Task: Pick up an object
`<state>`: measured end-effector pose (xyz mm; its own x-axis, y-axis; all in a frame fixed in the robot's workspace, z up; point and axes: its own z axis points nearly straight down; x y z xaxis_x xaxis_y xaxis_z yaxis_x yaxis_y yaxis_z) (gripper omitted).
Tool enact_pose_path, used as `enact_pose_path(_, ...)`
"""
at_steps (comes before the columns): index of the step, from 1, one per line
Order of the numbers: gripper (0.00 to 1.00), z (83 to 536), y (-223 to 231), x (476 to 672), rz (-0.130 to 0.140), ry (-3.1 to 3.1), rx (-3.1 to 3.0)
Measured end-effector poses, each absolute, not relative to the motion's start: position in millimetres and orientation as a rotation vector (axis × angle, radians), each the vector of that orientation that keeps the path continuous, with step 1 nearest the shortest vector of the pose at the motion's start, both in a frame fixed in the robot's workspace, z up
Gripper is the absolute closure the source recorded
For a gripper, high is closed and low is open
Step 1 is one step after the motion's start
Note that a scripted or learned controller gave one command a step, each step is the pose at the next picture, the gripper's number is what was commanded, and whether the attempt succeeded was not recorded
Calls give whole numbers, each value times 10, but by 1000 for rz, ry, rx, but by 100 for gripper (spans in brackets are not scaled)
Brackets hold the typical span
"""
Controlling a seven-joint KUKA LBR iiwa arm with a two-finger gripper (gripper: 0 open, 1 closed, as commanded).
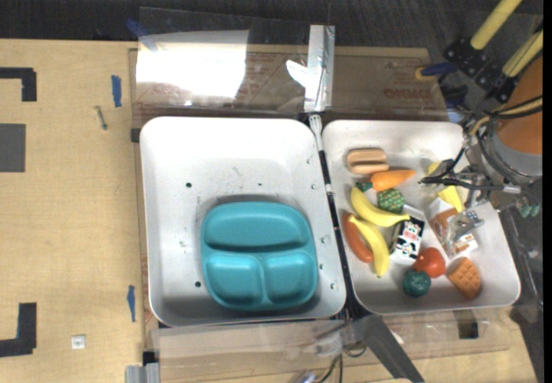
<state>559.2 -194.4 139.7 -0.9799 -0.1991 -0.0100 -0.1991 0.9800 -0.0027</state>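
- Camera view: left bin (164, 200) holds a teal divided tray (257, 254); right bin (504, 282) holds toy food, including a hot dog (367, 159), carrot (390, 178), two bananas (373, 219), tomato (430, 262) and waffle (466, 278).
- End effector (448, 176) hangs at the right bin's right side, above a yellow piece (451, 197); whether it is open or closed cannot be told.

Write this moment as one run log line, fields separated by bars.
gripper: over right bin, at yellow toy | grasp: unclear | left bin: teal tray
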Motion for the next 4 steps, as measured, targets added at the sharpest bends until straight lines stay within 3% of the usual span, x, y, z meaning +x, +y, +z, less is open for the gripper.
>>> enact_pose_path(1, 0, 889, -2063, 5402, -5, 3112, -344)
enact_pose_path(2, 0, 1280, -1705, 6488, 0, 3123, -187)
enact_pose_path(3, 0, 896, -1310, 5497, -2, 3130, 41)
enact_pose_path(4, 0, 901, -939, 5547, -7, 3124, -143)
